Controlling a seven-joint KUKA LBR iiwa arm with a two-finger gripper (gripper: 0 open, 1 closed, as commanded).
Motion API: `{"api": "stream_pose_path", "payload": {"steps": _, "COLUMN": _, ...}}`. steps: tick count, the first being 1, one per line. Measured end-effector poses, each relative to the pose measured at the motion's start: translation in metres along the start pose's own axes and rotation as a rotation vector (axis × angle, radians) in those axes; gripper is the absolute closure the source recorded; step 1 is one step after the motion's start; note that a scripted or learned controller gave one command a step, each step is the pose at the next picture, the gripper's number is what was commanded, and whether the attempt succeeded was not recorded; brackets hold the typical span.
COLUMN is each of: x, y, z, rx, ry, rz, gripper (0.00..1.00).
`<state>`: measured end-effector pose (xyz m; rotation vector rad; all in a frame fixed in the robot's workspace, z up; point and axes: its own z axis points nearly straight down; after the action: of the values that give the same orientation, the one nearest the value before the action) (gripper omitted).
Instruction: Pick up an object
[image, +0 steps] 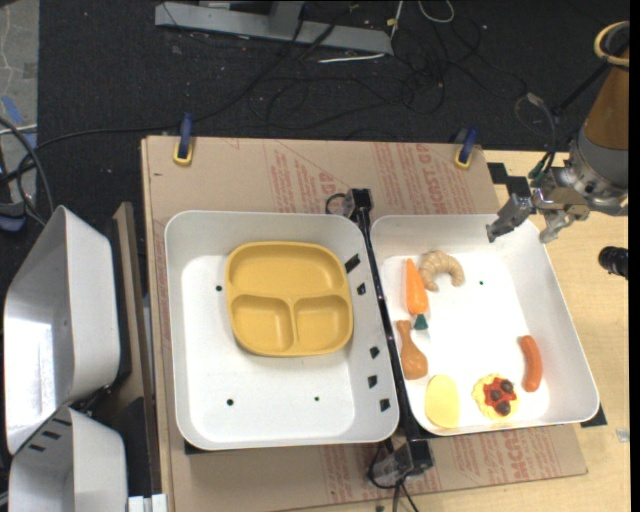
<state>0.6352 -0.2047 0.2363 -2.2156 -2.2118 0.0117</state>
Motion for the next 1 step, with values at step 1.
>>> {"api": "stream_pose_path", "payload": {"steps": 1, "x": 0.0009, "y": 0.0026, "z": -0.0087, "rx": -0.014, "ry": -0.003, "rz": -0.003, "gripper": 0.0}}
